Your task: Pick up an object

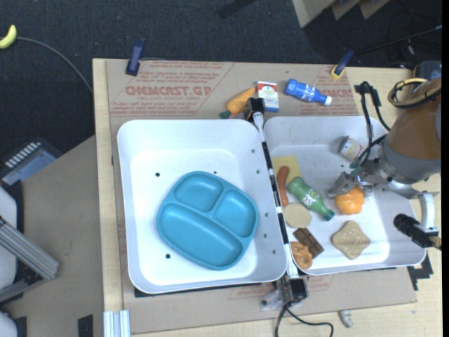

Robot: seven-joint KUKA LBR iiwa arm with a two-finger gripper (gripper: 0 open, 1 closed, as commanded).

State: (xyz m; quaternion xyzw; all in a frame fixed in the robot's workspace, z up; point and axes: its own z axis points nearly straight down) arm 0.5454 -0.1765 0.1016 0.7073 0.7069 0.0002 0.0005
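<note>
The right bin (pixel 396 258) holds several small items. Among them are an orange fruit (pixel 350 201), a green bottle (pixel 309 197), a tan bread-like piece (pixel 350 239), a brown chocolate piece (pixel 307 240), a red sausage (pixel 282 182) and a small silver can (pixel 349 146). My gripper (pixel 349 183) reaches in from the right and is low in this bin, right above the orange fruit and touching or nearly touching its top. The arm's grey wrist covers the gripper's upper part.
The left bin (pixel 140 153) holds a blue divided plate (pixel 207 218). Behind the bins on the board lie a blue bottle (pixel 307 92), a small carton (pixel 267 95) and a carrot (pixel 240 101). A black rail (pixel 269 174) separates the bins. Cables hang at the right.
</note>
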